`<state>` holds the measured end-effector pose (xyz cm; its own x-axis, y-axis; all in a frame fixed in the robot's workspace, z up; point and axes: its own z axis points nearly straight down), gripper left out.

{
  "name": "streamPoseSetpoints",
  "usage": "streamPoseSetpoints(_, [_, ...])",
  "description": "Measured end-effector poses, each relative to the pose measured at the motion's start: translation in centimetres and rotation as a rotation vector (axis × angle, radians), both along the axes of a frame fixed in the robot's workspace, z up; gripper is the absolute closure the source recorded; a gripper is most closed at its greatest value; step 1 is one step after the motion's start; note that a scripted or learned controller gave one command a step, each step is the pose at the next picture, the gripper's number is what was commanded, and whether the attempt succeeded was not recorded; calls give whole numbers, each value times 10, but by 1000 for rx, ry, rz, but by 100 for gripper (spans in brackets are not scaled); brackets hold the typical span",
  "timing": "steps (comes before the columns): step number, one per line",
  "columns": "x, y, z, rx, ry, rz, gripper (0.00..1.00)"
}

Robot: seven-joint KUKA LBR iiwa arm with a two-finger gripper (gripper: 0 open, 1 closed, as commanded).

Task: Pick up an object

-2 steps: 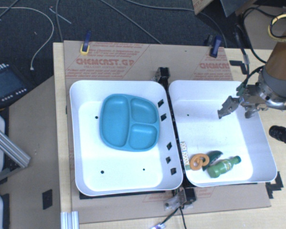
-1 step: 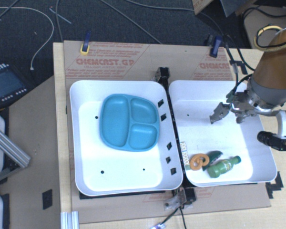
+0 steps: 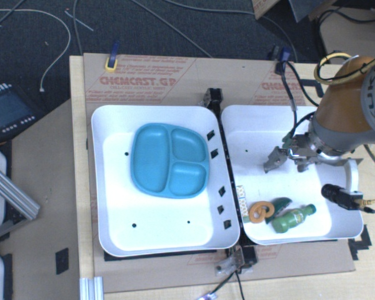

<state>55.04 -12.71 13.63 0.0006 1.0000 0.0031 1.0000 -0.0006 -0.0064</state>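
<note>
Green bottle: lies on its side in the right bin, at that bin's near edge, cap end pointing away from the divider; it looks the easiest thing to take, since its long body offers two flat-ish sides to pinch.
Neighbours: a darker green piece rests against the bottle on its far side, and an orange-brown ring sits just beside it toward the divider (crowded, so a sloppy descent could nudge all three).
Gripper: hovers above the right bin's middle, farther from the near edge than the bottle, well apart from it; its fingers are spread a little with nothing between them.
Arm: reaches in over the right bin's outer rim, wrist bent down, which I take as readying for a top-down grasp.
Blue plate: a divided dish, sits alone in the left bin, across the divider from the bottle; it is broad and flat, a poor fit for two fingers.
Stage: approach, I judge; nothing lifted.
</note>
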Motion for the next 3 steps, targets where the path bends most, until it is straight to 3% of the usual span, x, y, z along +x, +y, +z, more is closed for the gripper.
streamPoseSetpoints(1, [-1, 1, -53, 0, 1, 0, 0])
streamPoseSetpoints(2, [1, 0, -39, -1, -6, 0, 100])
streamPoseSetpoints(3, [4, -7, 23, -5, -13, 1, 100])
